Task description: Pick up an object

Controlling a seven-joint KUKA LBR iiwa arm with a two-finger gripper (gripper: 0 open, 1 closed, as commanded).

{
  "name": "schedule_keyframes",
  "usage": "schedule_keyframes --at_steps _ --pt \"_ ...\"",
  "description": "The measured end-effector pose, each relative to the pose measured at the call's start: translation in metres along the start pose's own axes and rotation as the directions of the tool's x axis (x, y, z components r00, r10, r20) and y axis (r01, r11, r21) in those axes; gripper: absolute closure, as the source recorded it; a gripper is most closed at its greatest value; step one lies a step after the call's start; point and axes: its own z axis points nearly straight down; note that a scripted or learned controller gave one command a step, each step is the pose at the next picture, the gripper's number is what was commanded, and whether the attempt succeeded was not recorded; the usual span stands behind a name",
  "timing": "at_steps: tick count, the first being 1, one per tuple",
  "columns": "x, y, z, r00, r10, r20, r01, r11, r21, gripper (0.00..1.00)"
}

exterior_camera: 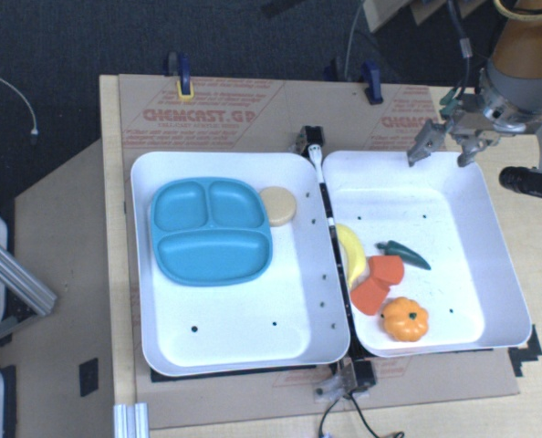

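The gripper hangs over the far rim of the right bin, its two grey metal fingers splayed apart with nothing between them. Above it, the arm's orange band glows against the grey casing. Down in that glossy white bin, the toys bunch up at the near-left corner: a smooth curved yellow banana hugging the left wall, two flat orange-red chunks touching each other just beside it, a slim dark green pepper lying flat, and a ribbed, rounded orange pumpkin nearest the front. Over in the left bin, a blue three-compartment plate sits with a pale round disc touching its right edge.
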Motion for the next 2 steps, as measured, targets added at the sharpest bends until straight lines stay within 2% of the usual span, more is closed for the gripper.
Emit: schedule_keyframes --at_steps 1,2 --pt "0.000 0.002 -0.007 1.000 -0.002 0.002 0.002 1.000 -0.012 0.00" --pt "-0.007 -0.002 0.053 1.000 -0.001 0.001 0.001 1.000 -0.005 0.00"
